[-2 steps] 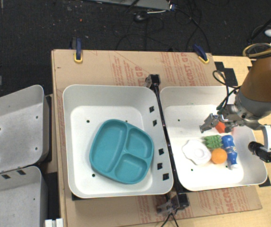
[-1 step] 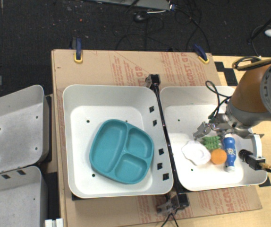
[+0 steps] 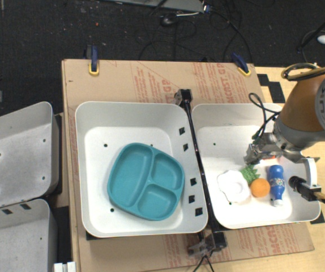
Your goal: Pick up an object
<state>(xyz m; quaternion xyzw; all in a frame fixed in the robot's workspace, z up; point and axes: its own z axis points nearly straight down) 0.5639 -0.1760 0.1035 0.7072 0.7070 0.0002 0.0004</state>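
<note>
1. In the camera view, two shallow white bins sit side by side on a brown cardboard sheet (image 3: 151, 75) laid over the bench.
2. The left bin (image 3: 89, 152) holds a teal divided plate (image 3: 145, 181) with three compartments, lying flat near the bin's middle.
3. The right bin (image 3: 219, 123) holds a small group of things near its front right part: a flat white disc (image 3: 234, 187), an orange ball (image 3: 259, 188), a blue and white bottle (image 3: 276, 183) lying down, and a green piece (image 3: 249, 173).
4. The ball lies between the disc and the bottle, close against both. The green piece lies just behind the disc and ball.
5. The arm (image 3: 308, 109) reaches in from the right, its orange band above the wrist over the right bin's far right side.
6. The gripper (image 3: 260, 153) hangs low over the right bin, just behind the green piece and near the bottle's top end.
7. Whether its fingers are apart or together I cannot tell; they are too small and dark against the wrist. Nothing can be seen clamped between them.
8. A white tray (image 3: 15, 146) lies off the cardboard at the far left.
</note>
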